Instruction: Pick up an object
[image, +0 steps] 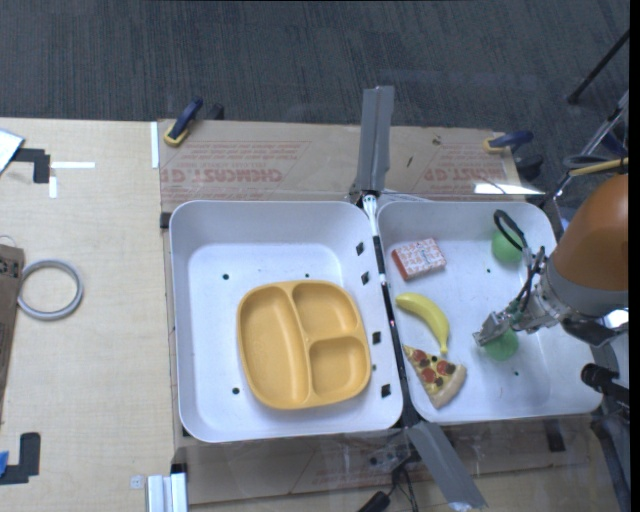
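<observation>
Yellow divided plate (303, 343) in left bin (200, 400), banana (426, 317), pizza slice (436, 375) and red box (418, 258) in right bin (540, 400), my gripper (497, 331) low over a green ball (500, 344), whether my fingers are closed I cannot tell.

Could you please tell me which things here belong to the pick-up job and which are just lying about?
Part of the job, in the right bin: gripper, green ball under it, second green ball, banana, pizza slice, red box.

Lying about: yellow divided plate in the left bin, tape roll, blue clamps.
</observation>
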